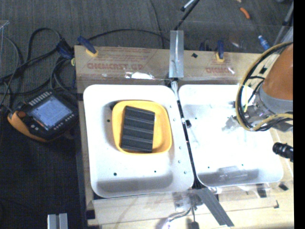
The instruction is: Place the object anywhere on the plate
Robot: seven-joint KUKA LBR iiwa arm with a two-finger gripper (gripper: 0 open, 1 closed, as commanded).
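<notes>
One dark ribbed block (138, 128) lies flat on the yellow plate (164, 128); it looks stiff, light, best pinched across its long sides. Gripper state: cannot tell.

Dark grey ribbed block (138, 128), rectangular w/ parallel grooves across its top, lies flat on the yellow plate (163, 128), approx. centred, long side running away from camera. Plate is squarish w/ rounded corners, sits in the left white bin (95, 147), upper middle.
</notes>
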